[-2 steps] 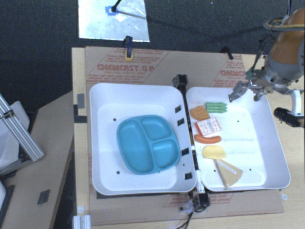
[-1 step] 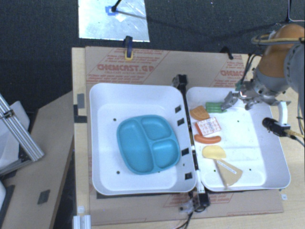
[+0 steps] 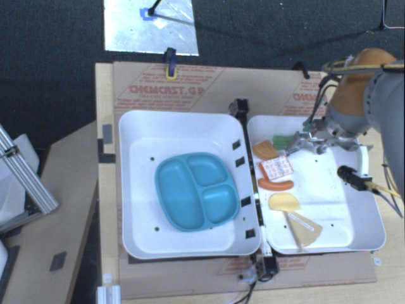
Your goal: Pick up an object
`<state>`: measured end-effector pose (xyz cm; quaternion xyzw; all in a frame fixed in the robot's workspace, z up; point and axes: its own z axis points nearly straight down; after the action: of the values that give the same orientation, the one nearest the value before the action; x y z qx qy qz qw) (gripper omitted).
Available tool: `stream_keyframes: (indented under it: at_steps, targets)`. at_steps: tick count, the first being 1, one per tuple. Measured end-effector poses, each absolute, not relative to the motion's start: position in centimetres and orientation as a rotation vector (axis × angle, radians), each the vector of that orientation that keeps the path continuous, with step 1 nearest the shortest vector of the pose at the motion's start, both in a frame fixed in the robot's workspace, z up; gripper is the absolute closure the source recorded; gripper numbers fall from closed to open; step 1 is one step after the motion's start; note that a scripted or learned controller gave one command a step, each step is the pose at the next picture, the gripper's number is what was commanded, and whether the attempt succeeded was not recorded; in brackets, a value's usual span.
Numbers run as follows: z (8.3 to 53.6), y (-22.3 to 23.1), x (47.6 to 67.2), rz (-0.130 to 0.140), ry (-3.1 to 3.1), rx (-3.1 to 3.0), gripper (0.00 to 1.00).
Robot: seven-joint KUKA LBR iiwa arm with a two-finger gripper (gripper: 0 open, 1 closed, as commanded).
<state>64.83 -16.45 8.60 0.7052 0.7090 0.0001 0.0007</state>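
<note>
Hovering over the right bin [image 3: 361, 233], the gripper [image 3: 297, 142] seemingly touches a green item [image 3: 282, 142]; grip unclear.

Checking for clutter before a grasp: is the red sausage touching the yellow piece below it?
Apart. The camera view shows a strip of white bin floor between the red sausage and the yellow piece.

— What sits in the left bin [image 3: 136, 189]?
— A blue divided plate [image 3: 196, 190], three compartments, lying flat near the middle.
— And behind the bins?
— Brown cardboard [image 3: 190, 87] with red print, a yellow-and-black clamp [image 3: 171, 65] on its far edge, and a shiny metal sheet [image 3: 150, 18] on the dark floor beyond.
— On the left?
— An aluminium rail [image 3: 25, 176], slanted.
</note>
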Motion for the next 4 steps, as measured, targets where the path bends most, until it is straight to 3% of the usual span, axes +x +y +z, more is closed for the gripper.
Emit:
stream_keyframes:
  at_steps: [1, 4]
  targets:
    - [10.0, -16.5, 65.0, 0.005, 2.225, 2.21, 1.0]
    - [26.4, -16.2, 65.3, 0.006, 2.224, 2.21, 1.0]
